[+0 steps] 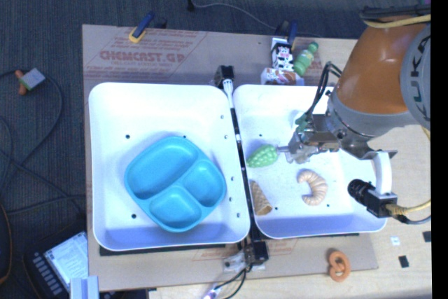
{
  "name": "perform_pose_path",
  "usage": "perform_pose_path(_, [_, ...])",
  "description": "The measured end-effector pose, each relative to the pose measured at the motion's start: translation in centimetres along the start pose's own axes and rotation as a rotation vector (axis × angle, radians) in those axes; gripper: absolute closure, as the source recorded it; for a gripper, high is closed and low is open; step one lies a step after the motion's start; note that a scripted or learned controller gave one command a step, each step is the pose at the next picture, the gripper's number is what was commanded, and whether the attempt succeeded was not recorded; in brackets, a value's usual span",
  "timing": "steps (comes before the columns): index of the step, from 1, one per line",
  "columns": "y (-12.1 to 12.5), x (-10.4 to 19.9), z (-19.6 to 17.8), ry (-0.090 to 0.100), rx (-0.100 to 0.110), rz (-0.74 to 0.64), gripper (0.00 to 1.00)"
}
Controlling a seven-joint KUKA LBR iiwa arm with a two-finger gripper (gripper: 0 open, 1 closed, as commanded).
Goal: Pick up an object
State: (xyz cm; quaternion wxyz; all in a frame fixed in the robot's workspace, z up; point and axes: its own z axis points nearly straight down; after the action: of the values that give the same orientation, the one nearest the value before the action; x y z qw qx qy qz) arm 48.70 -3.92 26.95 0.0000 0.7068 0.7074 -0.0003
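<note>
**End effector low in right bin, beside green toy**

Green toy (pixel 263 156): small, knobbly, oval. Lies on the floor of the right bin (pixel 280 105) near its left wall. Long axis runs roughly left-right in the camera view, tilted slightly up to the right.

End effector (pixel 302 148) sits just right of the green toy, its metal tip close to the toy's right end; contact can't be judged from this angle. Whether it's apart or together: cannot tell, the wrist body hides it. Nothing seen clamped in it.

Other items in the right bin: a curled shrimp toy (pixel 313 187) below and right of the end effector, apart from it; a tan ridged piece (pixel 260 198) near the lower left corner, below the green toy.

Left bin (pixel 112 108) holds a blue divided plate (pixel 176 182), three compartments, sitting at an angle.

On the counter (pixel 140 56): a small pretzel-like ring (pixel 339 264) in front of the right bin, a green bottle (pixel 304 59) and a printed packet (pixel 281 63) behind it.
</note>
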Motion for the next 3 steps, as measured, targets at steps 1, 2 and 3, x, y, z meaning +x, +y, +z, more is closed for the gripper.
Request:
perform_pose_path(1, [-0.3, 1.7, 1.6, 0.000, 0.000, 0.001, 1.00])
perform_pose_path(2, [-0.3, 4.4, 1.2, 0.000, 0.000, -0.001, 1.00])
perform_pose_path(3, [-0.3, 8.1, 0.8, 0.000, 0.001, -0.001, 1.00])
